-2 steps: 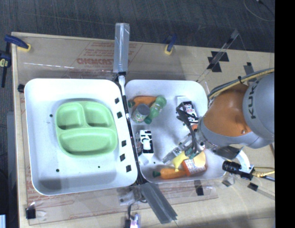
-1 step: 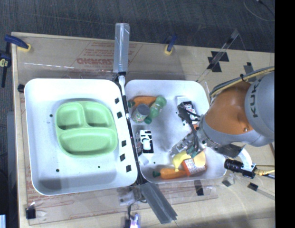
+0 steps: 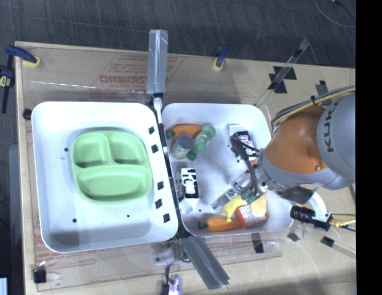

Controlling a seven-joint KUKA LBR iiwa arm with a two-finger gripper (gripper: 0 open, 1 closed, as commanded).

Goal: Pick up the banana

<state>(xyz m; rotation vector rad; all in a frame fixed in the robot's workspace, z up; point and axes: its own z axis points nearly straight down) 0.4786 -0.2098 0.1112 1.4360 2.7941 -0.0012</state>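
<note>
Gripper seems narrowly parted over banana; arm reads "KU".

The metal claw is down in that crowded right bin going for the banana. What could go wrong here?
The banana lies pressed against a red-labelled item and a carrot, so the claw might pinch or drag a neighbour instead. It also sits near the right bin's front wall, which could block a clean approach or let it slip away.
</note>
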